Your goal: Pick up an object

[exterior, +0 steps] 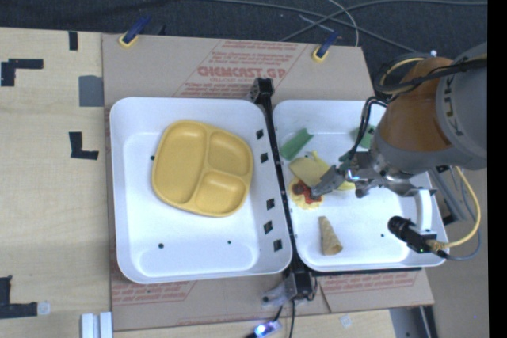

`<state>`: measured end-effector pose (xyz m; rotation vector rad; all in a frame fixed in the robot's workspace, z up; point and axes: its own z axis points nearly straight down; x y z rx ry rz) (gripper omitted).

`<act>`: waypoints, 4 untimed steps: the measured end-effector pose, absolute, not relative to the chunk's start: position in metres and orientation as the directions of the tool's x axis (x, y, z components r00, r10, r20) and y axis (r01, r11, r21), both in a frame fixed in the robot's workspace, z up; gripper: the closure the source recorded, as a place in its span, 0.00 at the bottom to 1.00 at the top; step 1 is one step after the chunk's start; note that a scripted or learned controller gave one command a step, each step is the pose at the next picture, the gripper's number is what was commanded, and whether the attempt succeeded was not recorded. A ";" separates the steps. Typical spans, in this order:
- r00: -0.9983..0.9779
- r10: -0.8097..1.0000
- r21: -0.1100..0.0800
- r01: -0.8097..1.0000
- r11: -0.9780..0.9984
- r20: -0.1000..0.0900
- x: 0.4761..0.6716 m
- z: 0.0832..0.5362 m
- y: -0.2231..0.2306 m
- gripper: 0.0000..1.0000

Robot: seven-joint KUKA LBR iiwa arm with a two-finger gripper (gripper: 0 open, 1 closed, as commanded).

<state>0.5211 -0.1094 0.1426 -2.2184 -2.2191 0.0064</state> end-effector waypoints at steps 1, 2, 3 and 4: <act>-0.001 1.000 -0.007 1.000 0.001 0.001 0.519 0.089 -0.109 0.00; -0.002 1.000 -0.005 1.000 0.002 0.002 0.520 0.101 -0.108 1.00; -0.002 1.000 0.003 1.000 0.002 0.000 0.523 0.159 -0.098 1.00; -0.002 1.000 0.003 1.000 0.002 -0.001 0.526 0.203 -0.092 1.00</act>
